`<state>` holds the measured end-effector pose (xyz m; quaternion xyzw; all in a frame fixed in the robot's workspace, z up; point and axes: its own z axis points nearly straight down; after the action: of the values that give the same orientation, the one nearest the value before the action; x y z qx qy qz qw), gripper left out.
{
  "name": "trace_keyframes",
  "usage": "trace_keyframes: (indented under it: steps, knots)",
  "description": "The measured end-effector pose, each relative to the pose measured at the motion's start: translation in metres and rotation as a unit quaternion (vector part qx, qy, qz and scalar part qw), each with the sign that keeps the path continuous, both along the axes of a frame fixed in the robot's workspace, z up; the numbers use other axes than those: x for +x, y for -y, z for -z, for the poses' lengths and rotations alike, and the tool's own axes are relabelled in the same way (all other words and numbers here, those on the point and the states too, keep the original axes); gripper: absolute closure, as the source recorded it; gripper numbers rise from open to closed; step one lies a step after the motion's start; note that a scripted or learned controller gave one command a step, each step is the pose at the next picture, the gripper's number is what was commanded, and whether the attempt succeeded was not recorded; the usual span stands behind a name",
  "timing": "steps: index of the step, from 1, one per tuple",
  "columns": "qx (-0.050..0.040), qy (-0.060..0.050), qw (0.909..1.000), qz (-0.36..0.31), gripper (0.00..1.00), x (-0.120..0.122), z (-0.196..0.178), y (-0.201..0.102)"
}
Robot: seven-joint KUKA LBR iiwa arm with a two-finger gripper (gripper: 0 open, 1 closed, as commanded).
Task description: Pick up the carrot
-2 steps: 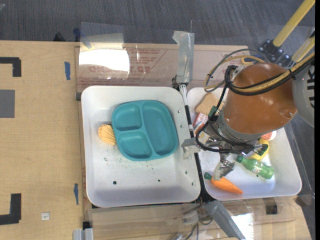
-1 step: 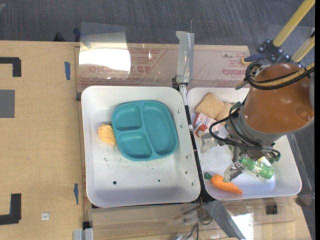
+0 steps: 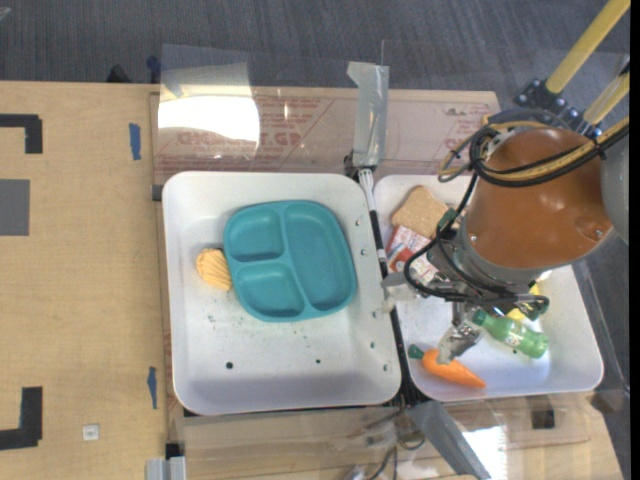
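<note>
The carrot [image 3: 453,370] is orange with a dark green stub at its left end. It lies near the front edge of the right bin [image 3: 575,368]. My gripper [image 3: 462,341] hangs just above it, under the big orange wrist band that hides much of the bin. Its fingertips point down at the carrot's upper side, and I cannot make out their spacing. Nothing is visibly lifted.
A green bottle [image 3: 512,331] lies right of the gripper. A tan cracker-like piece [image 3: 419,210] and a red-white packet [image 3: 405,243] sit at the right bin's back left. The left bin [image 3: 190,348] holds a teal divided plate [image 3: 290,258] and a yellow shell-shaped item [image 3: 213,267].
</note>
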<state>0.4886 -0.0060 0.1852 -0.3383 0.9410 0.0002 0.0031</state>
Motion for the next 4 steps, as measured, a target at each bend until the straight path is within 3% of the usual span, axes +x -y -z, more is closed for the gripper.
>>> trace_keyframes:
  steps: [1, 2, 3, 4]
  knots:
    - [-0.0007, 0.001, 0.9908, -0.135, 0.0, -0.001, 0.0, 0.004]
    - [-0.0011, 0.0, 0.934, -0.357, 0.0, -0.008, 0.001, 0.0]
    - [-0.0013, 0.0, 0.9057, -0.424, 0.0, -0.008, 0.001, 0.031]
    - [-0.0013, 0.0, 0.8408, -0.541, 0.0, -0.009, 0.001, 0.038]
